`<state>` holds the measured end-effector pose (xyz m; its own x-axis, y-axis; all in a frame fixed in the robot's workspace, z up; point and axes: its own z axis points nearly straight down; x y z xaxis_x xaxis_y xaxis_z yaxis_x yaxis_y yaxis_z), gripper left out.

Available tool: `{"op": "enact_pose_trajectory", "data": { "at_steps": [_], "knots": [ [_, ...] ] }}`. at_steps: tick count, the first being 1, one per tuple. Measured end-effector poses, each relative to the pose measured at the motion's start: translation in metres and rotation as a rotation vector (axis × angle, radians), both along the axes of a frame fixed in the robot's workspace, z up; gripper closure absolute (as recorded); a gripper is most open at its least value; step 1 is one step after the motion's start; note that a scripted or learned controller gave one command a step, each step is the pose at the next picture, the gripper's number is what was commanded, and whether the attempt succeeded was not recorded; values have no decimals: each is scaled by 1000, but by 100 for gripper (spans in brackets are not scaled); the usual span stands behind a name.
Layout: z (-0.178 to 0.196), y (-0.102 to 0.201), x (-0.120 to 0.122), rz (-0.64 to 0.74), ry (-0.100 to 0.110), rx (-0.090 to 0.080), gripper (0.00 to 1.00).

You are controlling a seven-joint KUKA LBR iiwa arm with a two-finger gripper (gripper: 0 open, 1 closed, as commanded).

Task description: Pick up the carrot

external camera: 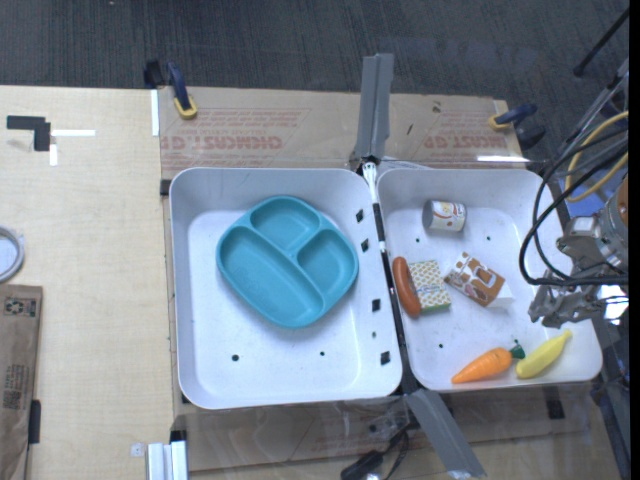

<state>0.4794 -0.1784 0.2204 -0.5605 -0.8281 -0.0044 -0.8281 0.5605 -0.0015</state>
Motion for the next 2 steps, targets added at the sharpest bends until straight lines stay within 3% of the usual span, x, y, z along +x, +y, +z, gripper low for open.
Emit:
{"op": "enact_pose_trajectory", "data": {
  "at_steps": [1, 2],
  "knots": [
    [0, 0, 0, 0, 1, 0, 0],
    [-119, -39, -1, 72, 1, 0, 0]
  ]
}}
